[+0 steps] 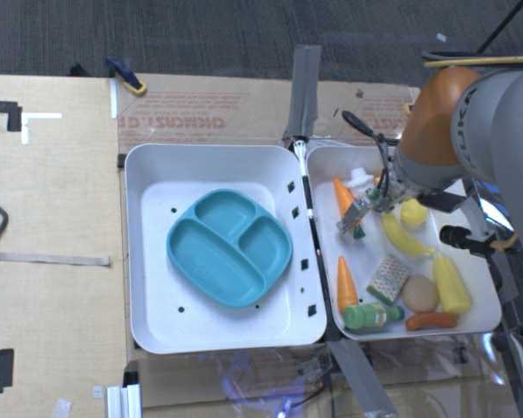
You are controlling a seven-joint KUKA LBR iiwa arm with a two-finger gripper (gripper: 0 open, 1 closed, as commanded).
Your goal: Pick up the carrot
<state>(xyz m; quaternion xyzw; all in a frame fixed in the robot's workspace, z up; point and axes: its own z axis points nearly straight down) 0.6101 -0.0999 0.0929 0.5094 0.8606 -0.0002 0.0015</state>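
Observation:
An orange carrot (343, 196) lies in the right bin (484, 325) near its upper left corner, pointing along the bin's left wall. A second carrot (346, 284) lies lower down by the same wall. A thin red-orange vegetable (431, 320) rests at the bin's front edge. My gripper (354, 219) hangs low in the right bin, just right of and below the upper carrot's tip. Nothing shows held in it.
A blue divided plate (230, 247) sits in the left bin (139, 320). Around the gripper lie a banana (406, 239), a lemon (413, 212), a yellow corn cob (451, 286), a potato (420, 294), a sponge (389, 277) and a green bottle (372, 317).

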